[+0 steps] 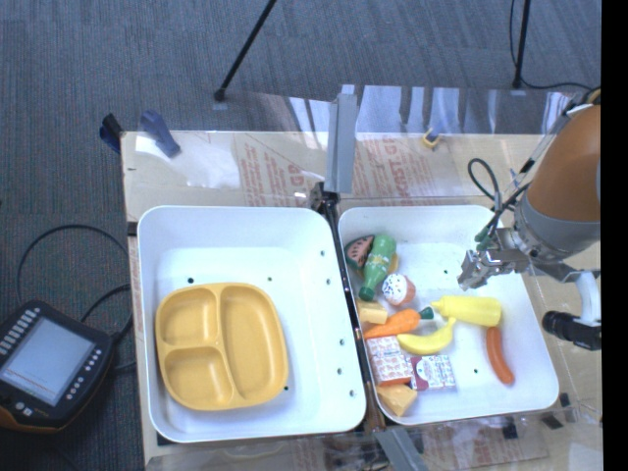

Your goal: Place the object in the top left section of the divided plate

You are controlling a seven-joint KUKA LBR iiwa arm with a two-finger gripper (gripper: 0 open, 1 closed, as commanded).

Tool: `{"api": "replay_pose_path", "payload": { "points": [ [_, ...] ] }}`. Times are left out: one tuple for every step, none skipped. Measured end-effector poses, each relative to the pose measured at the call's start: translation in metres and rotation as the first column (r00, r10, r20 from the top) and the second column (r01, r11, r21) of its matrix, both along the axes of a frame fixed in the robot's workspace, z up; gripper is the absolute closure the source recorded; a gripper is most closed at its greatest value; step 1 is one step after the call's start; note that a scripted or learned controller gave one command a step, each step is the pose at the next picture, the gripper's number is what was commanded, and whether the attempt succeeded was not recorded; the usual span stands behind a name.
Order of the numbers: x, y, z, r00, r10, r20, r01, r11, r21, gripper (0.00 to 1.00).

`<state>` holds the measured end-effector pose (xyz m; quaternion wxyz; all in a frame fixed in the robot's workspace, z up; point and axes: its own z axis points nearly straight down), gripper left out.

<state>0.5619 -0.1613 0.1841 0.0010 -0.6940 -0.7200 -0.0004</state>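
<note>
Glossy yellow divided plate (pixel 222 345), smooth three-section moulding, shallow white bin (pixel 245 226)

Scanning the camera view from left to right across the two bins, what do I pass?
Yellow divided plate in the left bin → green bottle → carrot → yellow mustard bottle with the gripper above it → red sausage.

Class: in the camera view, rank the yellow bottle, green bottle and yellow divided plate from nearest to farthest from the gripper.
1. Yellow bottle, just below the gripper, right bin.
2. Green bottle, right bin's left side.
3. Yellow divided plate, left bin.
</note>
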Motion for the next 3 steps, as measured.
{"api": "replay_pose_path", "payload": {
  "points": [
    [-0.087,0.024,-0.005,0.995,0.103,-0.003,-0.103,0.995,0.000,1.00],
    [-0.087,0.024,-0.005,0.995,0.102,-0.003,-0.102,0.995,0.000,0.00],
    [-0.079,0.099,0.002,0.873,0.488,-0.002,-0.488,0.873,0.001,0.00]
  ]
}}
